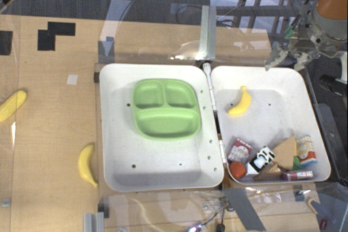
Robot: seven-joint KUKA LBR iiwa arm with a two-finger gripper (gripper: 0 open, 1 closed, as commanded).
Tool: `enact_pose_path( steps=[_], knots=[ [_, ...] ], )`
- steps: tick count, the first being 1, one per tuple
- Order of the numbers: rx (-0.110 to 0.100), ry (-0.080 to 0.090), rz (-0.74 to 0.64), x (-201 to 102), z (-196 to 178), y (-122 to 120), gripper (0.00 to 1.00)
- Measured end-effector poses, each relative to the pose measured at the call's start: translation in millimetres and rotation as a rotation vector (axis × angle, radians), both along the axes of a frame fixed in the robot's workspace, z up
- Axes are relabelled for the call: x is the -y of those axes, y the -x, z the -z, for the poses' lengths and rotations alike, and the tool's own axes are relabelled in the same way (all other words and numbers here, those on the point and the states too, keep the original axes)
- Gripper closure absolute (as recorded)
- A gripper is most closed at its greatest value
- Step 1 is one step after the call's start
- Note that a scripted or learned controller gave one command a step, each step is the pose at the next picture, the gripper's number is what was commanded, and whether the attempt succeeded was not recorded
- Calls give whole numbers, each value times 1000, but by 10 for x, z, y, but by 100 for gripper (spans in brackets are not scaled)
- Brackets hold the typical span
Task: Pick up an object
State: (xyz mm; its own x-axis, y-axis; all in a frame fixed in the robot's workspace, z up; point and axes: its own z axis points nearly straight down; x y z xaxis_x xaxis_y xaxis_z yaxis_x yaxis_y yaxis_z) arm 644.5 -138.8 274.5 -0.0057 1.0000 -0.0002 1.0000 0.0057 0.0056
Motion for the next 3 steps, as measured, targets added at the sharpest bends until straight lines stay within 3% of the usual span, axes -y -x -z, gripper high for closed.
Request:
enact_pose_path(
  steps=[1,2,3],
  knots=[
    [0,-1,28,-224,65,331,0],
    [1,-2,214,-258,1779,133,0],
    [0,-3,417,-443,1391,-133,0]
  ],
)
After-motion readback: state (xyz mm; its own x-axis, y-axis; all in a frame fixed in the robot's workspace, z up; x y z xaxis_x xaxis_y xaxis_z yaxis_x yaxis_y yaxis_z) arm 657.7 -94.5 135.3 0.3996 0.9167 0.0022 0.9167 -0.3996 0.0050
